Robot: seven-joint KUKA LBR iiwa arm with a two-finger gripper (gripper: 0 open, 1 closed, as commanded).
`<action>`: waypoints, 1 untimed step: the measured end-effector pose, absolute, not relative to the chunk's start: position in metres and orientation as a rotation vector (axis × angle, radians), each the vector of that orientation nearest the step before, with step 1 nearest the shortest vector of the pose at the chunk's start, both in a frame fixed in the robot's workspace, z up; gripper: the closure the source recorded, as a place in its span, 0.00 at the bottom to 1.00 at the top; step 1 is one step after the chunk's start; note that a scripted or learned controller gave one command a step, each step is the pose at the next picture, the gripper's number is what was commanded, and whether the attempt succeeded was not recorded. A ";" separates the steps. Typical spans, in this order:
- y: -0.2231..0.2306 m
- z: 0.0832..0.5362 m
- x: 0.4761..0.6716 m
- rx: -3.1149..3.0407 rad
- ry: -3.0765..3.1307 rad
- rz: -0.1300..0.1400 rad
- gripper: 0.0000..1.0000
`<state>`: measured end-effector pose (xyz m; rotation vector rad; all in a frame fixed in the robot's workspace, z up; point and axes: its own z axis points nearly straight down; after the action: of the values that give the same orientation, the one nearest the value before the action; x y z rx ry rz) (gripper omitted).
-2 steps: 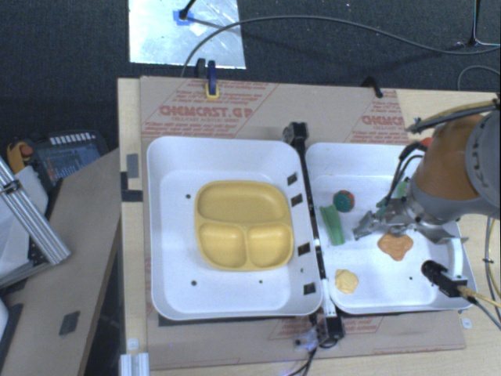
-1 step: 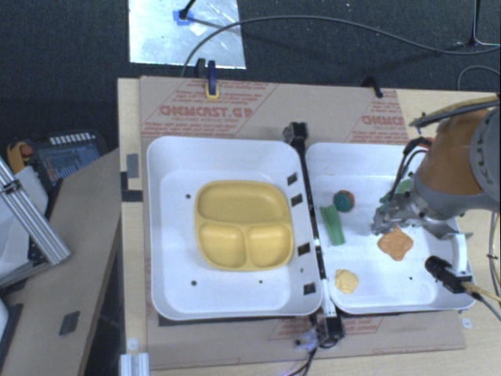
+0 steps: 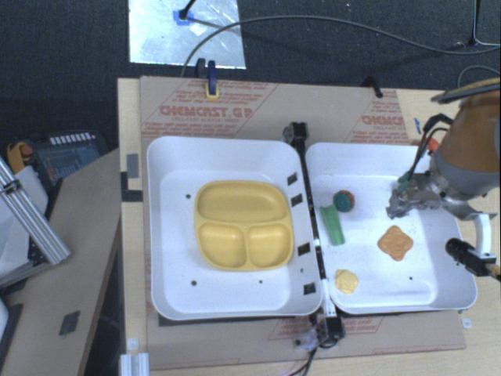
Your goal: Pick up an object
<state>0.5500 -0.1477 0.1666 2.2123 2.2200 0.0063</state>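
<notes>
In the right bin, the gripper hovers just above the orange cookie, jaws' spread impossible to tell, with nothing visibly lifted yet.

The arm is grey, rounded and bulky, with a broad orange band around its upper part. A thin dark cable curves down its left side. At its lower end sits the gripper, a small dark grey metal piece with a teal spot near its top.
</notes>
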 end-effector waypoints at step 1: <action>-0.153 0.215 0.544 2.213 2.220 0.005 1.00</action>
<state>0.5444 -0.1526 0.2150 2.2132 2.2205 0.0055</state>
